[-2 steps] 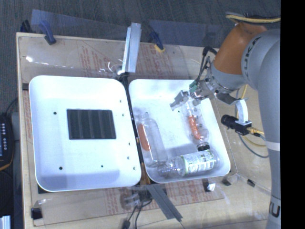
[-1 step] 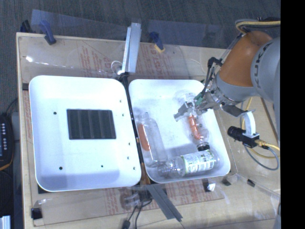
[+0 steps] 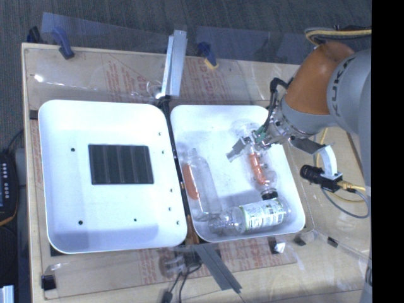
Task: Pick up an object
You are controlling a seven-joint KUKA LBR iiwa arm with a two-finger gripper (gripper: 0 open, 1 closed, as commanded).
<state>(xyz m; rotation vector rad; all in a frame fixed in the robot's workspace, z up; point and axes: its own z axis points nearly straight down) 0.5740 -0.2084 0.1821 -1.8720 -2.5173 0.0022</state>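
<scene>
The right bin [image 3: 287, 169] holds several clear plastic bottles. One with an orange label and a black cap [image 3: 261, 172] lies near the right wall. A second with orange inside [image 3: 193, 183] lies along the left wall. A third with a green and white label [image 3: 257, 216] lies across the front. My gripper [image 3: 248, 142] hangs low over the upper middle of this bin, at the top end of the orange-label bottle and beside a crumpled clear item [image 3: 243, 130]. Nothing can be made out in its grasp.
The left bin [image 3: 57, 213] holds a dark ribbed rectangular pad [image 3: 121, 164] near its middle. A grey metal bar [image 3: 173, 62] stands behind the gap between the bins. Blue clamps [image 3: 63, 46] sit at the bench's back edge.
</scene>
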